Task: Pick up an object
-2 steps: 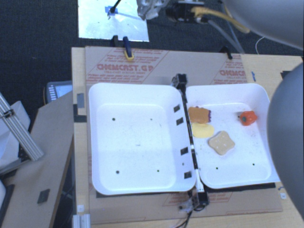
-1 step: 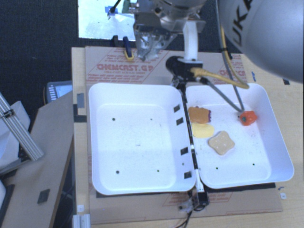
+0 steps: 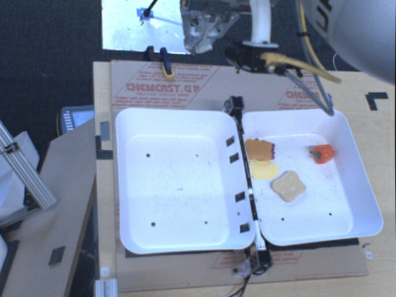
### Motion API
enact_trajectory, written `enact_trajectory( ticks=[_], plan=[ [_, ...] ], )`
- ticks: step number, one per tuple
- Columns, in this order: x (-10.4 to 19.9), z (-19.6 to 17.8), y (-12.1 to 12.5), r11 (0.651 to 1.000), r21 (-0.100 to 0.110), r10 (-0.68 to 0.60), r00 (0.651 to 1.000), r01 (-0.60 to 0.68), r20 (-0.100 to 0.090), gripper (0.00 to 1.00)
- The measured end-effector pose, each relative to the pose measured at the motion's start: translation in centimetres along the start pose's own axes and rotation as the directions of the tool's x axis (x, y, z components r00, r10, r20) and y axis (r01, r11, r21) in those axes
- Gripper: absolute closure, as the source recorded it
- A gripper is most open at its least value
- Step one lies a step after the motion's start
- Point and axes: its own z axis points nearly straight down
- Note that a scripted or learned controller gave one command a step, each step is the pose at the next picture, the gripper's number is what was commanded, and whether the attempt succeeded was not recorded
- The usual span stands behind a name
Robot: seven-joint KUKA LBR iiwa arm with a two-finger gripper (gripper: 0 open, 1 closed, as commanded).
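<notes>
You are at the very start of the pick: the metal two-finger gripper point(image 3: 199, 42) hangs high at the far edge of the bench, beyond both bins, with nothing between its fingers. Whether they are spread or closed, you cannot tell from this slant.

All candidates lie nearer the camera than the fingers and off to the right, in the right shallow white plastic bin point(image 3: 356, 166): an orange-brown block with a purple edge point(image 3: 260, 149) by the inner wall, a flat pale yellow disc point(image 3: 265, 170) touching it, a tan bread-shaped piece point(image 3: 288, 186) just beside the disc, and a small red-orange pepper-like object point(image 3: 322, 154) well apart. The left shallow white plastic bin point(image 3: 124, 184) holds no objects.

Your next move, I judge, calls for carrying the fingers over the right bin and descending; the isolated red-orange piece looks the cleanest target.
</notes>
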Motion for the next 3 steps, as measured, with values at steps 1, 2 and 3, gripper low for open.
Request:
enact_trajectory(
  ticks=[1,2,3],
  plan=[
    [-0.1,0.3,4.2,1.0,0.002,0.007,1.0,-0.007,0.002,1.0],
    [-0.1,0.3,6.7,1.0,0.003,0.008,1.0,-0.008,0.002,1.0],
    [-0.1,0.3,7.1,1.0,0.004,0.005,1.0,-0.005,0.002,1.0]
  ],
)
